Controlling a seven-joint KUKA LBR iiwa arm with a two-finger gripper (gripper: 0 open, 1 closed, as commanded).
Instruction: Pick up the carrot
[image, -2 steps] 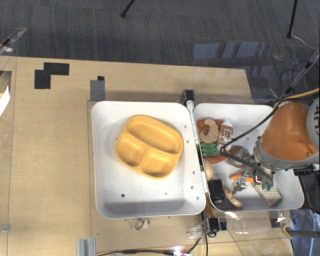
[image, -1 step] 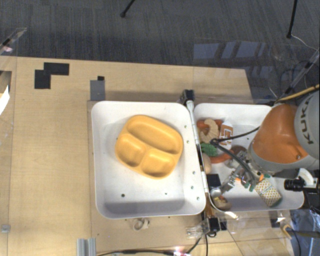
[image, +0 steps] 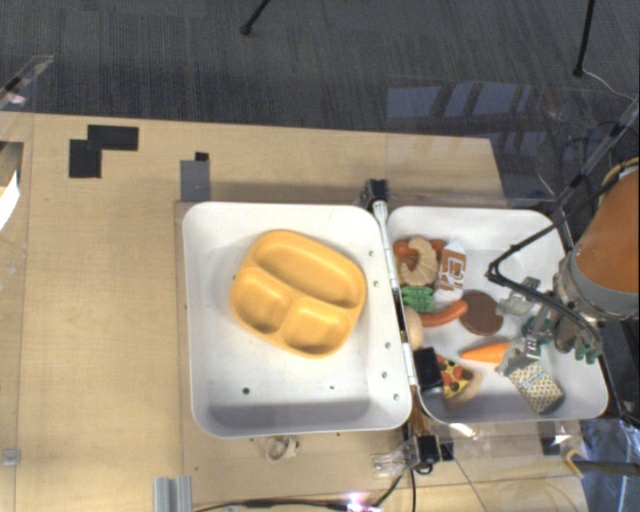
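Gripper: low over the right bin, toward its right wall; whether the fingers are spread or pressed together cannot be told; nothing seen between them.
Carrot: on the floor of the right bin, just beside the gripper on the side toward the left bin; long axis runs roughly across the bin, tip end toward the gripper.
Patterned block: just below the gripper, toward the bin's near edge.
Brown disc: just beyond the carrot.
Sausage: left of the disc.
Judged need: a short sideways shift toward the carrot, fingers closing across its narrow width.
Yellow tray: left bin, well apart.
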